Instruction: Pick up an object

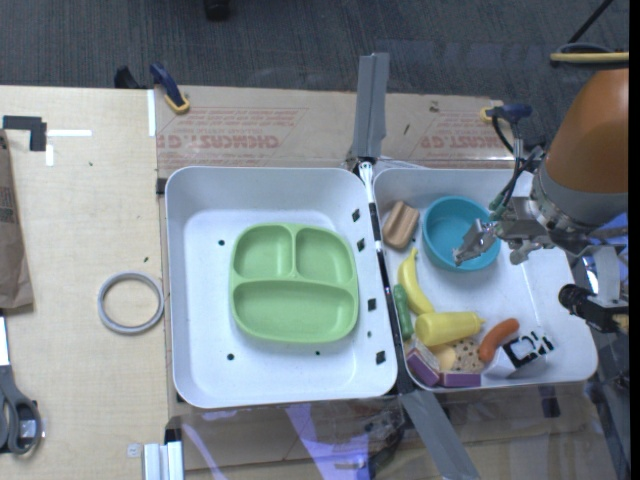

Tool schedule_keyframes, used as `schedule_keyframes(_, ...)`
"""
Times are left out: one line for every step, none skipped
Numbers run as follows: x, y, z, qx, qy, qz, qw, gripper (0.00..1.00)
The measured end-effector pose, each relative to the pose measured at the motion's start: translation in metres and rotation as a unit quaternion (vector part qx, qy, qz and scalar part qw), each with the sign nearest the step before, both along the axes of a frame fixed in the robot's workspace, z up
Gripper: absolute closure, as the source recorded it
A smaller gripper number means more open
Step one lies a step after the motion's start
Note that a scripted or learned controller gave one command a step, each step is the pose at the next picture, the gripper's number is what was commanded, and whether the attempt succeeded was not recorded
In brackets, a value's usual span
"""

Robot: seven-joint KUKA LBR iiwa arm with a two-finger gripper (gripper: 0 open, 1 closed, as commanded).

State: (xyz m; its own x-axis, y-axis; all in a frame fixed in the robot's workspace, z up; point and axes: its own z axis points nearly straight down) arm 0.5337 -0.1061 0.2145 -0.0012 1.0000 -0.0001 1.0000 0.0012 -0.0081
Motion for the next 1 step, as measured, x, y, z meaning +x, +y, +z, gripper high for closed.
schedule_keyframes(0.0126, 0.0049, -0.1267, -0.0003, -0.001, -0.079, 0.9969, 0.00)
